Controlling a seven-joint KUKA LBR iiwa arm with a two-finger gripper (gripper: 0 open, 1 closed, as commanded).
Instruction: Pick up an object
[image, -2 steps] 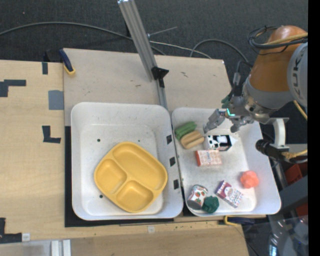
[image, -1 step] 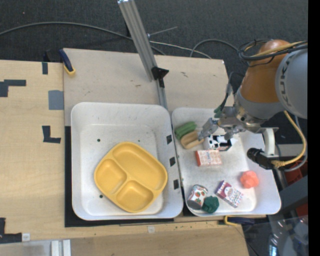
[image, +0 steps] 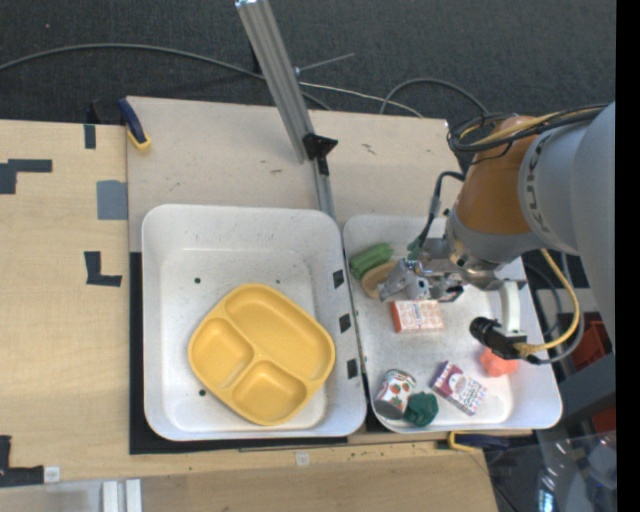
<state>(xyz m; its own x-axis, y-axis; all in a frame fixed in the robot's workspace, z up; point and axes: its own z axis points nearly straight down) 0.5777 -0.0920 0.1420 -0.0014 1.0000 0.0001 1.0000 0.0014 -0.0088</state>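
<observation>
Tool (image: 415, 285) hovering in right bin (image: 540, 405), just above orange snack packet (image: 416, 317), beside green item (image: 371, 259); finger state unclear, possibly empty.

A yellow tray (image: 262, 352) with three compartments lies in the left bin (image: 160, 300). At eleven o'clock a blue-and-yellow clamp (image: 134, 124) rests on the counter (image: 220, 150); a metal pole (image: 282, 80) slants at twelve.

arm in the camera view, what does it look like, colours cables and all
The arm is bulky, rounded and grey, with an orange band above the wrist. Black cables loop beside the band. The pincer is a small metallic grey assembly.
</observation>
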